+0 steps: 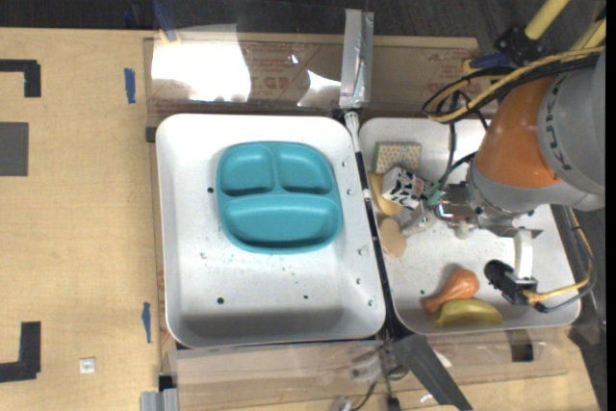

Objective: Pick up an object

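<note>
A wooden bench (67, 236) bore two white bins. The grey arm (568, 149) reached in from three o'clock over the right bin (423, 294), its gripper (416, 207) beside a black-and-white toy (402, 186); gripper state unclear

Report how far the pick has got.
Done: the arm has reached into the right bin. In hand: the gripper is low among the small items at the bin's left side, by a black-and-white toy; no grasp is visible. Left: securing and lifting an object. The teal divided plate sits in the left bin.
</note>
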Controlling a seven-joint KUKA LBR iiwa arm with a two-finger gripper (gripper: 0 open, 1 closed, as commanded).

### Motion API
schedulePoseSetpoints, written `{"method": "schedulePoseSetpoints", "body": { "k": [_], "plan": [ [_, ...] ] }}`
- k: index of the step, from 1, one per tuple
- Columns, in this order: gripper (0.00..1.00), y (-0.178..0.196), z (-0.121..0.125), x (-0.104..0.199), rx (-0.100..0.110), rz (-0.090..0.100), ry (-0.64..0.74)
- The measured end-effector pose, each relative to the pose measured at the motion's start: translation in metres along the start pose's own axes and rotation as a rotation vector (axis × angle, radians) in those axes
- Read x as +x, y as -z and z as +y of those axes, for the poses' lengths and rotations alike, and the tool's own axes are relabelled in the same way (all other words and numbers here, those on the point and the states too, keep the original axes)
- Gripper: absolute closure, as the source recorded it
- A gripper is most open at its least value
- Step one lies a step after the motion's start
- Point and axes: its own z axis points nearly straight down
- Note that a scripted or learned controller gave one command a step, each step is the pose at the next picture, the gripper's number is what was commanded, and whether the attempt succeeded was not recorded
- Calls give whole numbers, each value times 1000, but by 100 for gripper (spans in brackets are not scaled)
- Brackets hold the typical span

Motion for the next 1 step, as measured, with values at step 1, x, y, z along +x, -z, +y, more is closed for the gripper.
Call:
{"method": "schedulePoseSetpoints", "body": {
  "k": [1],
  "plan": [
    [0, -1, 40, 3, 2, 1, 151]
  ]
}}
